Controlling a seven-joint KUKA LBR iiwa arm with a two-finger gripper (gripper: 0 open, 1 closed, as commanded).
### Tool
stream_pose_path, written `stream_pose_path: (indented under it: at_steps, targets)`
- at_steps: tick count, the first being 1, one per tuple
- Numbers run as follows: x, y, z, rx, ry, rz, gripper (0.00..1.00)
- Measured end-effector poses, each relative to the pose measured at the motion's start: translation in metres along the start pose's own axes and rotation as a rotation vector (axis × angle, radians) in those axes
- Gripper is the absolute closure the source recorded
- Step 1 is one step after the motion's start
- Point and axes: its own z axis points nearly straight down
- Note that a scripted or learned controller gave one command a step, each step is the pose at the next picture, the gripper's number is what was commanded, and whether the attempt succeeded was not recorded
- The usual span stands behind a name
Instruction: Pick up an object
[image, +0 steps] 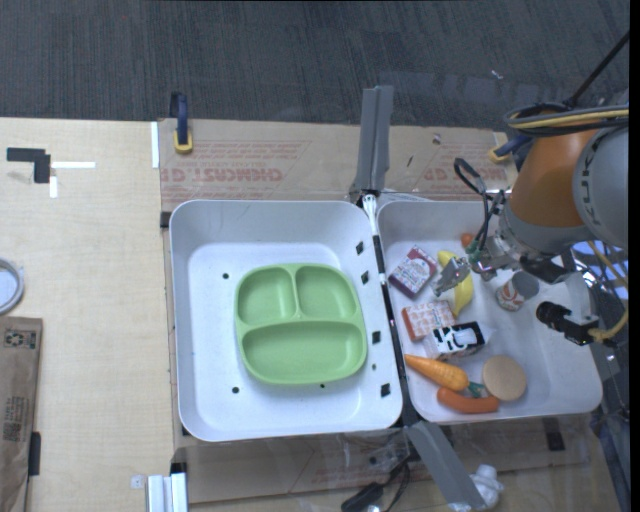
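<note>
We see the arm (570, 180) reaching in from the right, its orange band above the right bin (560, 400). The pincer (455, 275) hangs low over that bin's upper left part, just beside the banana (464, 290), which lies directly under and slightly right of its tips. We cannot tell how far the pincer is open, and we see nothing clearly held in it.

Just left of the pincer lies a purple packet (412, 272). Below it sit a red-and-white packet (427, 319) and, beneath that, a black-and-white box (458, 339). Further below, near the bin's front edge, we find a carrot (436, 371), a red pepper (468, 402) touching or nearly touching it, and a tan disc (504, 379) just right of them. To the pincer's right rests a small white cup (512, 294).

Well to the left of the pincer, the left bin (200, 330) holds a green tray (300, 324) with three compartments, lying flat. Both bins rest on the worktop (80, 300).
</note>
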Motion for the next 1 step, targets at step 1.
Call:
stream_pose_path:
  at_steps: [1]
  targets:
    - [-0.0013,0.0,-0.0094,-0.001,-0.001,0.004,1.0]
